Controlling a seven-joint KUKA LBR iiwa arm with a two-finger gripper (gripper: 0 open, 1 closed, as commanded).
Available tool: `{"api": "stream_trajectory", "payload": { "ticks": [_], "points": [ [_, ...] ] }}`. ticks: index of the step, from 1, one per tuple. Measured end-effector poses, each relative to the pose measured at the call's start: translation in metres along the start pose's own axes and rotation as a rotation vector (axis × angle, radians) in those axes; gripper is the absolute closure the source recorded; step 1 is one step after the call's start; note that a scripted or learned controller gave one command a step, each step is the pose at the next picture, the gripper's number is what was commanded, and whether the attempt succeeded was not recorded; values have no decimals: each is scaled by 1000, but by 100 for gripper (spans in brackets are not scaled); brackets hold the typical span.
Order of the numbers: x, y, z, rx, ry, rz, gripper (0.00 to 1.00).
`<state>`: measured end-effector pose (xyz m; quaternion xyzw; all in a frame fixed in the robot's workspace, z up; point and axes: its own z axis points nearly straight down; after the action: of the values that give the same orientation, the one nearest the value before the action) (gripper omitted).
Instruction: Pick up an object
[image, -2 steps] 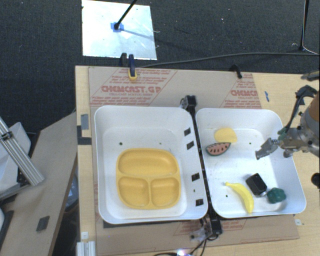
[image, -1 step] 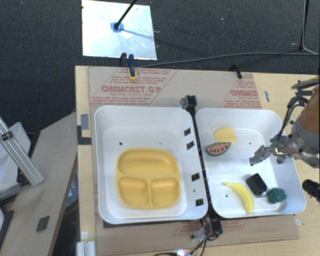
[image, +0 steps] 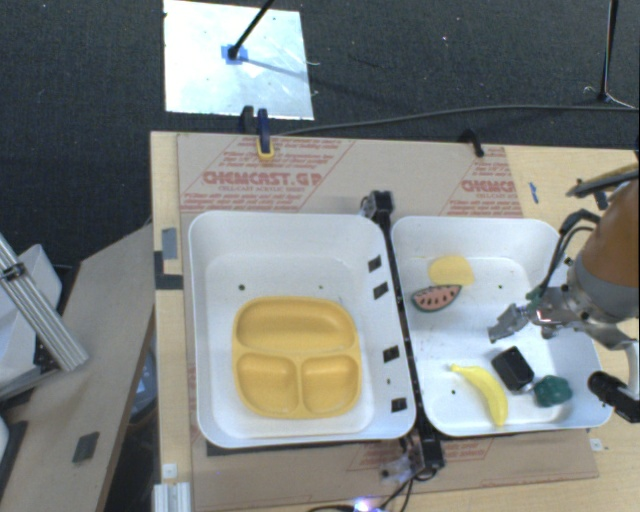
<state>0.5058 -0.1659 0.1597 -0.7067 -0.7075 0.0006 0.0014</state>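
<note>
Five small objects are lying in the right bin (image: 560, 236): one banana (image: 483, 389), one black block (image: 513, 368), one green lump (image: 551, 390), one watermelon slice (image: 437, 297) and one yellow piece (image: 451, 270), while one yellow divided tray (image: 297, 356) is sitting in the left bin (image: 215, 300). The gripper (image: 508, 324) is being held just above the black block, and whether it is spread or closed cannot be told. The block is being judged light, stiff and somewhat slick, best pinched across its narrow sides.

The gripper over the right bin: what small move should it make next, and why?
Probably lower the gripper a little toward the black block, which lies just below it in the camera view. Nothing sits between its fingers, and the banana and green object lie close beside the block.
</note>
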Motion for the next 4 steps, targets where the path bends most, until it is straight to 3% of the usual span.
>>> {"api": "stream_trajectory", "payload": {
  "ticks": [1, 2, 4],
  "points": [
    [0, -2, 42, 0, 0, 0, 0],
    [0, -1, 29, -6, -3, 1, 100],
    [-5, 7, -99, -12, -4, -3, 100]
  ]
}}
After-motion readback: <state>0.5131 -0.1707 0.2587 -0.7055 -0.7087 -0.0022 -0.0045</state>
